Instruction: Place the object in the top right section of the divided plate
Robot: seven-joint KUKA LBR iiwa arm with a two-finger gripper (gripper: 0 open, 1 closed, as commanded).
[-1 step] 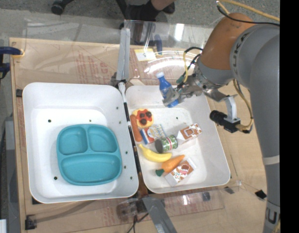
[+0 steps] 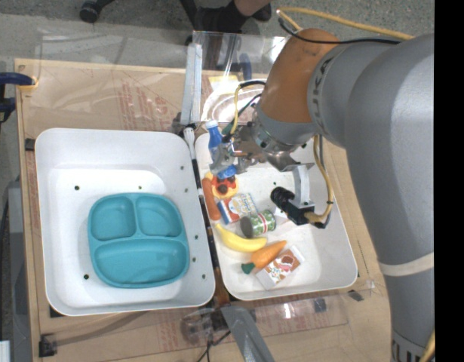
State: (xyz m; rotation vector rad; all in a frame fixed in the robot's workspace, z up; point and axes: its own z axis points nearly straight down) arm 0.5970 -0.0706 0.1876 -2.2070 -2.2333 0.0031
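Note:
A teal divided plate [image 2: 137, 240] lies in the left white bin [image 2: 66, 157], with two small sections at the top and one large section below. Its top right section [image 2: 159, 216] has nothing in it. My gripper [image 2: 220, 161] hangs low over the upper left corner of the right bin [image 2: 343, 256], close to the wall between the bins. Right under it sits a small red and orange item [image 2: 226, 182]. The arm hides the back of this bin.
Below the gripper the right bin holds a small carton [image 2: 232, 206], a green can [image 2: 260, 223], a banana [image 2: 239, 240], a carrot [image 2: 266, 253] and a flat packet [image 2: 281, 268]. A black fitting [image 2: 289, 204] hangs off the arm over the bin.

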